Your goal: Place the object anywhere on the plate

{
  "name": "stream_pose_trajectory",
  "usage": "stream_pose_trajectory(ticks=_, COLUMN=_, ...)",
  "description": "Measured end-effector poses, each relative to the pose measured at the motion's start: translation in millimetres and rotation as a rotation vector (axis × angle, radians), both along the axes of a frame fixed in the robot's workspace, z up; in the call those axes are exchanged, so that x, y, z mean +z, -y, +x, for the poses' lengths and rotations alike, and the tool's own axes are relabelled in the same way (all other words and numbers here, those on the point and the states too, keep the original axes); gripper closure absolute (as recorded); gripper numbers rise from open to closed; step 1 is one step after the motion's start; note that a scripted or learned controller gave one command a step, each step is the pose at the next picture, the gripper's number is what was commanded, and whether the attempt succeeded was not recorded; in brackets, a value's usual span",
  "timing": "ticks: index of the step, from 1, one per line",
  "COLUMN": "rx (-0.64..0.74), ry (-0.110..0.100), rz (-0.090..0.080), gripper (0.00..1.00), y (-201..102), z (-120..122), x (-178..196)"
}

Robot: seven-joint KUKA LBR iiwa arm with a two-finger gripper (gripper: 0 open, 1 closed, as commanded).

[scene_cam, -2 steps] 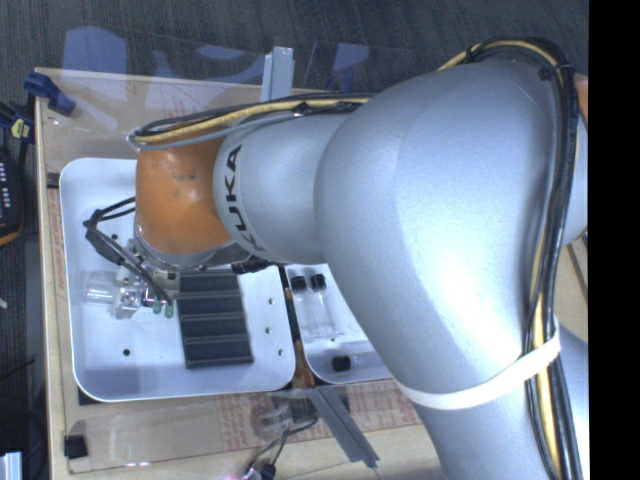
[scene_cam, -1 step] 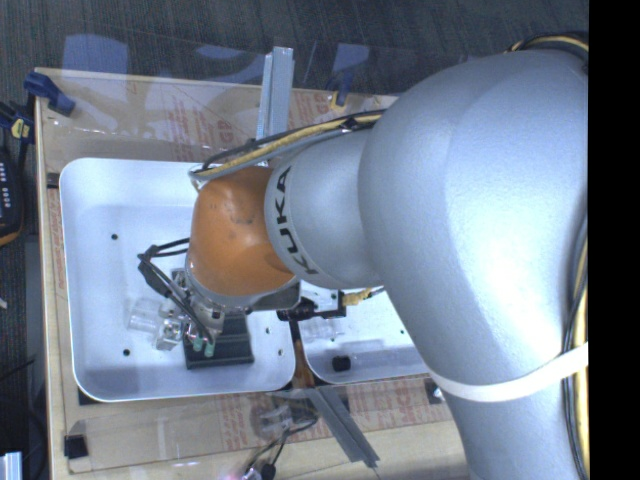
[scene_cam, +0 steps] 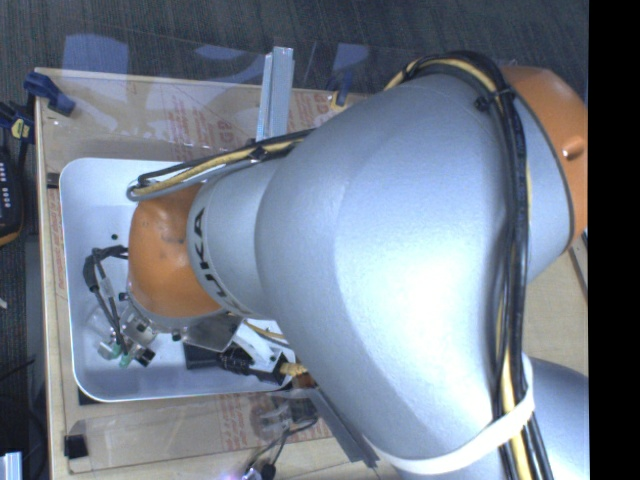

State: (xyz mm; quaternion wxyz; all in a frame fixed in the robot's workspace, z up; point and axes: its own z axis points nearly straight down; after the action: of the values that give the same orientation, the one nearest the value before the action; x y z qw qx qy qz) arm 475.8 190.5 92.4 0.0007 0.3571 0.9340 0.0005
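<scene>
- You see a wooden bench on dark carpet, bearing a white bin.
- The grey arm covers most of that bin.
- Its gripper hangs low inside the bin's near-left corner; you cannot tell its state.
- The object and plate are hidden.

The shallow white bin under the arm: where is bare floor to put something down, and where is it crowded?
The shallow white bin has bare floor along its left wall and in its upper-left corner, bordered by the rim and the orange wrist band. The lower-left part is crowded: the tool and its dark cables sit there. The large grey arm hides the rest.
</scene>
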Motion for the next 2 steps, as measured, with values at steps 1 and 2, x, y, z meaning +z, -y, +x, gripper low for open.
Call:
stream_pose_trajectory(ticks=1, rx=-0.024, ry=-0.003, rz=-0.001, gripper=1.00, y=54.5, z=0.8, x=79.5)
stream_pose_trajectory(ticks=2, rx=0.178, ry=-0.004, rz=-0.007, gripper=1.00, y=-7.8, z=1.3, x=-0.6)
